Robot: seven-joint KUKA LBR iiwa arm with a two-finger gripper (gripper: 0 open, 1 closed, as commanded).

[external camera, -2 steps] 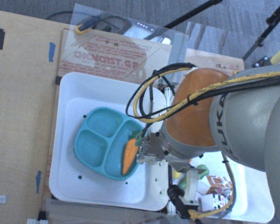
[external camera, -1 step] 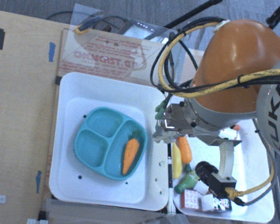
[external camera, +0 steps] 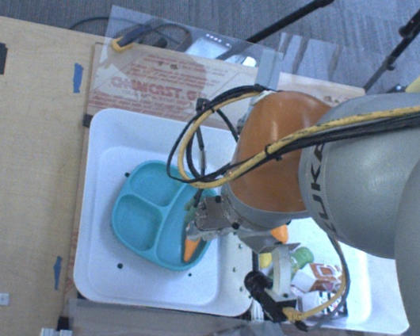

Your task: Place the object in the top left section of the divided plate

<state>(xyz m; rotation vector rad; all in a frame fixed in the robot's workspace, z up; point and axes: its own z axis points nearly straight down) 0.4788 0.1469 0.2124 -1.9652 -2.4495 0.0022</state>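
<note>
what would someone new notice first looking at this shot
The big grey arm with its orange band dominates, reaching in from the right and looming over both white bins. Below it, a turquoise divided plate lies in the left bin, with a small orange object at the plate's right edge, just under the gripper. A jumble of small colourful items sits in the right bin.

Brightness: even and bright, daylight-toned
Glare: white bins (external camera: 102,184) near blown out; sheen on the clear sheet (external camera: 216,43) at top
Shadows: soft, faint beside the teal plate (external camera: 137,219)
Focus: grey arm (external camera: 388,162) up close looks soft; bench fairly sharp
</note>
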